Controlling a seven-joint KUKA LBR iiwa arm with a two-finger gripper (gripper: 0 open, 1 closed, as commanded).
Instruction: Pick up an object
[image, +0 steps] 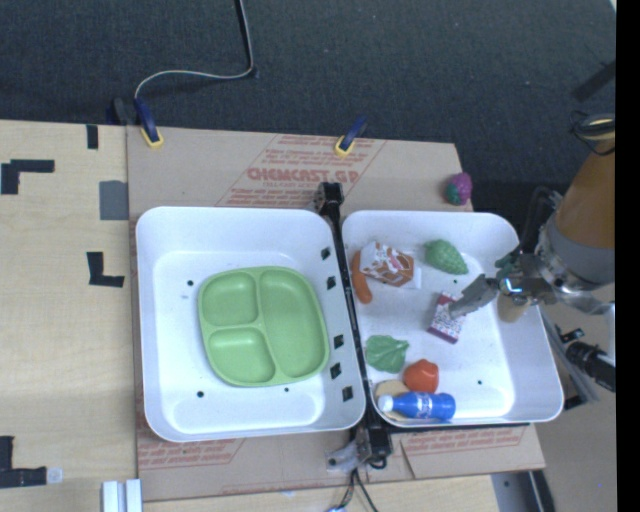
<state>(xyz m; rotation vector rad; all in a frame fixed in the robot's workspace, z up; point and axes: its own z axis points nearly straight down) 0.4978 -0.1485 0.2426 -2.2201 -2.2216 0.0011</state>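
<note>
The table (60, 330) spreads wide under everything, pale wood with a cardboard sheet (290, 170) on top, and there is the grey arm (585, 225) with its orange band coming in from the right. Two white bins sit side by side: the left bin (165, 250), far across from the tool, carries a green divided plate (264, 326), and the right bin (500, 380) lies directly beneath the tool. The tool (462, 306) is down low in that right bin, its tip right over a small maroon-and-white packet (445, 318) (whether the fingers are apart or together on it, I cannot tell from here). Left of the tool lies a red-and-white wrapped snack (385, 264) beside an orange carrot-like piece (361, 287). Just behind the tool, a green leafy toy (445, 256). In front of it and to the left, another green leaf (386, 352), then an orange-red round toy (423, 375), and nearest the front rim a blue-and-white bottle (420, 405) on its side. Off beyond the bin, a little purple object (458, 187) rests on the cardboard.
</note>
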